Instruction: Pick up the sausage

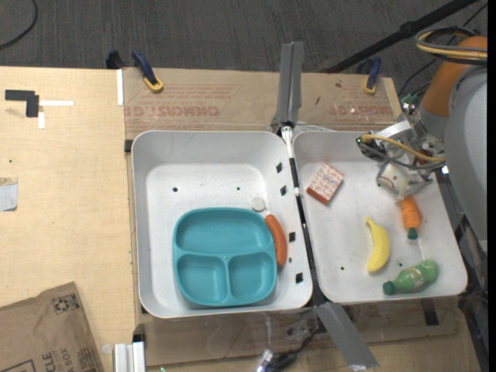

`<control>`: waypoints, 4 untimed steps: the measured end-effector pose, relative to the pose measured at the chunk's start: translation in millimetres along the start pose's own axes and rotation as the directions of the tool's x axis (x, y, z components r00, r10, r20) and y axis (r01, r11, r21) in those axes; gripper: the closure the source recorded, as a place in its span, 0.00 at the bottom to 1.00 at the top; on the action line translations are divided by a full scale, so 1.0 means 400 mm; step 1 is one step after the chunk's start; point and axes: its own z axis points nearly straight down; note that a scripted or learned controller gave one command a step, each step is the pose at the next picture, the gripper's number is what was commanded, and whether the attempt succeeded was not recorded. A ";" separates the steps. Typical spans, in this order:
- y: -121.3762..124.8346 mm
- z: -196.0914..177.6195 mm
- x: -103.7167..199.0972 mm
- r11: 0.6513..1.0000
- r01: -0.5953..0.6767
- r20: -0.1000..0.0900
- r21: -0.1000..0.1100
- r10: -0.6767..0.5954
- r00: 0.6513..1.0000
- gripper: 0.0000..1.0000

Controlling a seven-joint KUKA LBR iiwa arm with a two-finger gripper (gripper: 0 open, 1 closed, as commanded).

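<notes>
In the left bin [147, 208] we see a teal divided plate [225, 256] with the sausage [277, 239] lying just beside its right edge, near that bin's right wall. In the right bin [449, 281] we find a cracker box [325, 183], banana [378, 245], green bottle [411, 277] and carrot [410, 214]. At that bin's upper right corner hangs the gripper [397, 175]; we cannot tell how wide it is spread.

Wooden bench [62, 208] bears two white bins [147, 231]; cardboard [46, 332].

Robotics lab: plywood bench [62, 208] w/ clamps [147, 72], two white bins [147, 208], toy food (banana [378, 245], carrot [410, 214]).
</notes>
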 end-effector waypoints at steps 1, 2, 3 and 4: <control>-0.005 -0.024 0.004 1.000 0.008 -0.001 -0.002 -0.008 1.000 1.00; -0.256 0.007 0.047 0.996 0.087 0.003 -0.032 -0.087 0.996 1.00; -0.580 -0.229 -0.052 0.999 0.034 0.003 -0.032 -0.034 0.999 1.00; -0.793 -0.200 0.097 0.969 0.245 0.011 -0.032 -0.245 0.969 1.00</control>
